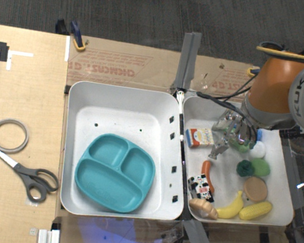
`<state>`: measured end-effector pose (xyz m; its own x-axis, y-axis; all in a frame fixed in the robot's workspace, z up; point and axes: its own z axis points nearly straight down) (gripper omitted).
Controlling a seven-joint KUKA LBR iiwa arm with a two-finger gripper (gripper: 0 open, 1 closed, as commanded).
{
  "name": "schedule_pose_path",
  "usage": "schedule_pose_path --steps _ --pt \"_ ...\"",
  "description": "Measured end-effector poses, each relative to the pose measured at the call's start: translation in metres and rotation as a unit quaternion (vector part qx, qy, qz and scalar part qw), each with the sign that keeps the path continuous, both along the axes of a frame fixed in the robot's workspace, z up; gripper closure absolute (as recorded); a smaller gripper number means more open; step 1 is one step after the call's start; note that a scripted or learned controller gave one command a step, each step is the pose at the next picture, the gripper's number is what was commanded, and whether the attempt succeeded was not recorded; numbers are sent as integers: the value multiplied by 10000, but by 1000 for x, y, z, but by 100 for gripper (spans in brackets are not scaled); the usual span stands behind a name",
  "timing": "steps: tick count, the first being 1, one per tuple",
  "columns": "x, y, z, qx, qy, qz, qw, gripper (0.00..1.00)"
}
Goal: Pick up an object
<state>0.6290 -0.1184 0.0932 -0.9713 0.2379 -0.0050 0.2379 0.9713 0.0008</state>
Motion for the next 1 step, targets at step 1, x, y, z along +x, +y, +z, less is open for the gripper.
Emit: schedule_pose_path --steps 1 --pt "-21 -104 0 -9 -5 234 9997 0"
